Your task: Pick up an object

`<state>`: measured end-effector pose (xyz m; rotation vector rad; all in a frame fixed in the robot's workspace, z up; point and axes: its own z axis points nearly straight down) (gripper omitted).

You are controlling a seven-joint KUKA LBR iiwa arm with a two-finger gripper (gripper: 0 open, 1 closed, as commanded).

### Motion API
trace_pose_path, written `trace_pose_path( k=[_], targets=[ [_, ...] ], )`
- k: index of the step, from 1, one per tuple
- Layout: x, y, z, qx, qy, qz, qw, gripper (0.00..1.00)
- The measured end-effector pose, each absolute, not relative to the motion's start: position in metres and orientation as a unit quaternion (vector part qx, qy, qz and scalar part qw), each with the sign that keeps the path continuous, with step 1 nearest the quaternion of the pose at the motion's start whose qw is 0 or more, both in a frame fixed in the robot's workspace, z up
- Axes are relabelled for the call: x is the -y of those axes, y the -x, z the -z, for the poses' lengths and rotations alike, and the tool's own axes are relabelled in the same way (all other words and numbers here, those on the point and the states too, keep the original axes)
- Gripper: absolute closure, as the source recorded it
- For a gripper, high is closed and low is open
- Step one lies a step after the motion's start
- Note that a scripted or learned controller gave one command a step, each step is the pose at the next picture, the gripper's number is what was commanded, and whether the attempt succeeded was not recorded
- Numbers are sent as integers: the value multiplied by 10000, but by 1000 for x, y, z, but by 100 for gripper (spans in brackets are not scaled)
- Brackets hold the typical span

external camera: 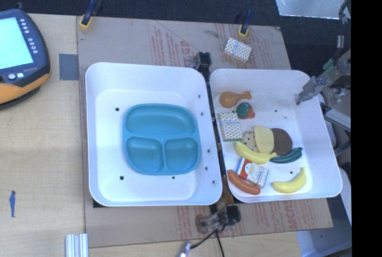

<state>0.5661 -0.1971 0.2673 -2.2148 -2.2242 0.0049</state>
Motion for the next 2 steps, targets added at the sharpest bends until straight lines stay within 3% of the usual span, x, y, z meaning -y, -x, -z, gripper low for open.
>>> trace_pose_path(
  k=[1, 2],
  targets=[
    [161, -543, -149, 7087, 7055, -20, 21, 0],
    [105, -556, -96, 7094, 7048, 5, -24, 0]
  ],
)
